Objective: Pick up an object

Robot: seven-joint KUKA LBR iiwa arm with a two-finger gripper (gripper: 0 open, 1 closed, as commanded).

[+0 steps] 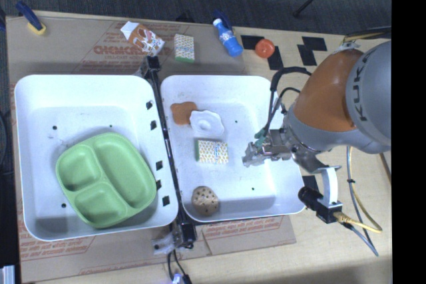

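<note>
The hand (253, 155) is seen low in the right bin (283, 199), its grip can't be told, honestly; a patterned block (212, 151) is parked just beside it.

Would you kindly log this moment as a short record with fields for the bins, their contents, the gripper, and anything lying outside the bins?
left bin: green divided tray
right bin: brown flat piece, white fried-egg toy, patterned block, speckled ball
gripper: over right bin, right of the patterned block, holding nothing visible
behind bins: snack packet, small box, blue bottle, orange cap
</note>
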